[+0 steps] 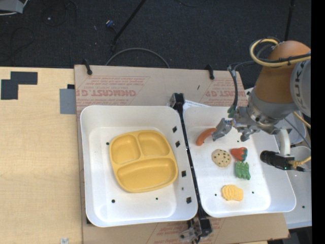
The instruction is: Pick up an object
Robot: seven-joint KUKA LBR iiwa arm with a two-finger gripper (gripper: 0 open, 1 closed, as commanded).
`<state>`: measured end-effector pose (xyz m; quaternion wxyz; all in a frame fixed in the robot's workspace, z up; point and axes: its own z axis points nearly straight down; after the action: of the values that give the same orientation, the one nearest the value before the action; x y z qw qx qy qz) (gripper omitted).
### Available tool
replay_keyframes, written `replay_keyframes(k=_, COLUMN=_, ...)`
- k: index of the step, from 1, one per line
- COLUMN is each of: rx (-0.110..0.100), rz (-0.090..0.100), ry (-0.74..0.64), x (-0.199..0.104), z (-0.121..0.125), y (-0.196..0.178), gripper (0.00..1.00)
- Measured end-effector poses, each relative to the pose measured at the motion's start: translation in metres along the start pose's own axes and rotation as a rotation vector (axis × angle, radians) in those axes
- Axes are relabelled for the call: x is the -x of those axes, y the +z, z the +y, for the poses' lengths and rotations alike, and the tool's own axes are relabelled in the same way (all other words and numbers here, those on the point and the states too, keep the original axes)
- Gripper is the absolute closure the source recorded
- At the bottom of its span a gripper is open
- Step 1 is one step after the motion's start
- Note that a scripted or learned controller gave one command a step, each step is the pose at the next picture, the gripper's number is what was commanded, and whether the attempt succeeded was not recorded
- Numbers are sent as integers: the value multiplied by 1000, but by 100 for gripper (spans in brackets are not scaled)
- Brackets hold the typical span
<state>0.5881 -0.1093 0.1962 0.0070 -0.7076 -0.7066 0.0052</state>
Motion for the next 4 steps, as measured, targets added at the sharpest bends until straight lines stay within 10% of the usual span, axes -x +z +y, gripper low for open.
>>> replay_keyframes(k=1, rx=13, rz=-2, ry=-2, x=0, z=3, y=-8, gripper=0)
replay_keyframes(k=3, rx=19, rz=-5, ry=-2, x=4, z=3, y=106, gripper=0)
replay_keyframes(k=4, rx=14, rz=-2, ry=2, x=4, z=2, y=96, gripper=100)
